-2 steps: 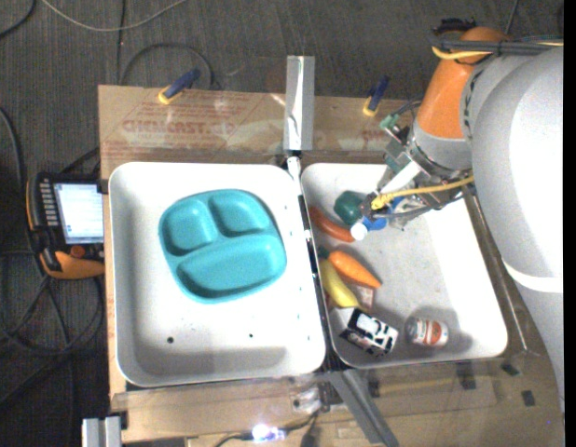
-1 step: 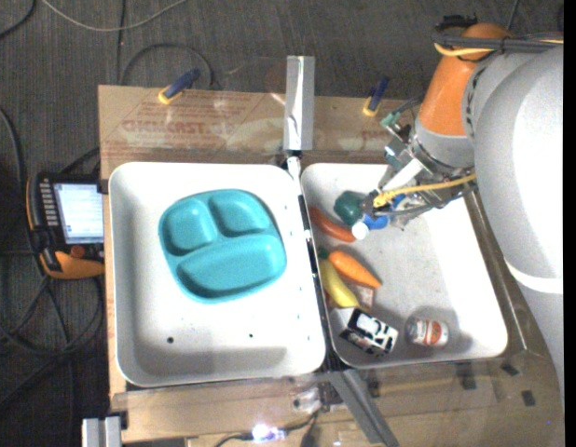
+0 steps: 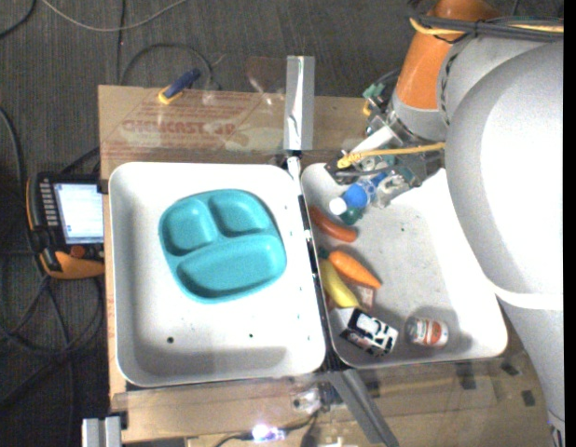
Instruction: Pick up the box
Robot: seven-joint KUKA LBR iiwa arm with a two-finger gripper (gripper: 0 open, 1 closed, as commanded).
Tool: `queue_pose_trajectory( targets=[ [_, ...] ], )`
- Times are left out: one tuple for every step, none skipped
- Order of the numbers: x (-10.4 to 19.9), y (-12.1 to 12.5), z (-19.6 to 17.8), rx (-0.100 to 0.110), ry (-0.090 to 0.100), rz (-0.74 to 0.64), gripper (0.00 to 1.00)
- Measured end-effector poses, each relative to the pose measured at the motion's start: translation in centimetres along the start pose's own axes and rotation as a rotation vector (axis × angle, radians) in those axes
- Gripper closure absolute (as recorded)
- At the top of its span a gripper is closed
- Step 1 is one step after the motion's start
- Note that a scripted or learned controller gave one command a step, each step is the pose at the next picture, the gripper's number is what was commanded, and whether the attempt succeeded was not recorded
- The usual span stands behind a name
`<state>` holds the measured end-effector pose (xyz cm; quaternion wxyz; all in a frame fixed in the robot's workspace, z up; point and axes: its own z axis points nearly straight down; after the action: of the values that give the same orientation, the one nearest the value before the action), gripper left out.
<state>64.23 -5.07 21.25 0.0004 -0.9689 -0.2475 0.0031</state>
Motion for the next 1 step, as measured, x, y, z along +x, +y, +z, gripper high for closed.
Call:
queue_pose_trajectory(
  targets=[
    [-3.83, -1.94, 1.49, -0.001, -0.002, 0.025, 1.00]
  ],
)
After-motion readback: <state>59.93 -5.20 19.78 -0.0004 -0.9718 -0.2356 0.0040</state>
